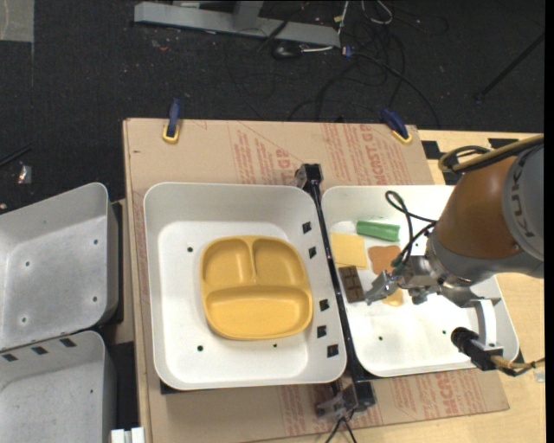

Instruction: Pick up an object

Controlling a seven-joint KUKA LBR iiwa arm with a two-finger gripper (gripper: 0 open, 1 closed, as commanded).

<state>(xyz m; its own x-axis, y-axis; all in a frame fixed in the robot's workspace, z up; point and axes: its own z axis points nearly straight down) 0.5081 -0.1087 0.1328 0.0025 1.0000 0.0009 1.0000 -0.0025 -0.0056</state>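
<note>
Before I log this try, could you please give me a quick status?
Gripper low in right bin, fingers unclear. Nothing seen held. Green block, yellow piece, brown pieces beside it.

The claw (387, 290) hangs low in the right bin (415, 359), beside a green block (378, 229).

A cardboard sheet (260, 143) w/ red printed lettering is laid flat as the bench top. At its far edge it is pinned by two clamps w/ yellow jaws & blue handles: one (171, 123) towards the sheet's far-left corner, another (396, 125) towards its far right. Dark speckled carpet (78, 78) is seen beyond & left of the sheet. Black cables (381, 65) & a grey metal frame (234, 22) are seen on the carpet beyond the sheet's far edge. White perforated metal panels (52, 251) lie left of the sheet.
</note>
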